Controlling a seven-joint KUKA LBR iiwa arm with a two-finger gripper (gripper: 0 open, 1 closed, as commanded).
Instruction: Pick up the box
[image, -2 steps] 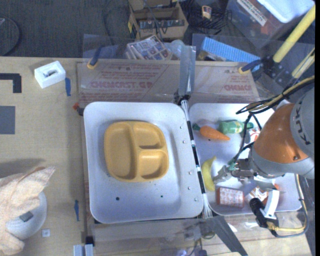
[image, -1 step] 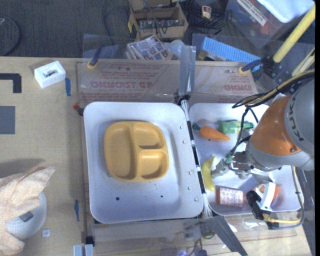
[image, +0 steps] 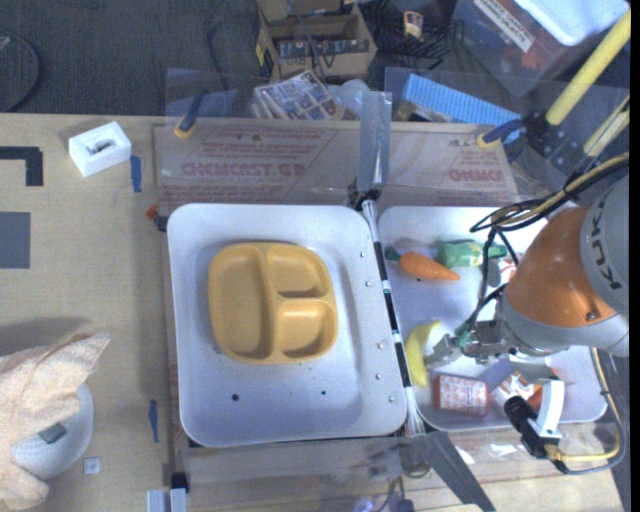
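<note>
The box (image: 462, 393) is small, red and white, and lies flat near the front edge of the right bin (image: 590, 410). My gripper (image: 468, 342) hangs low over that bin, just behind the box and slightly above it. The grey wrist and orange band (image: 560, 275) rise behind it to the right. Nothing is visibly lifted off the bin floor. A second red and white packet (image: 522, 385) pokes out from under the wrist, right of the box.
A yellow fruit (image: 420, 352) lies left of the gripper by the bin divider. A carrot (image: 428, 266) and a green item (image: 462, 253) sit at the back of the right bin. The left bin (image: 190, 330) holds a yellow divided plate (image: 272, 300).
</note>
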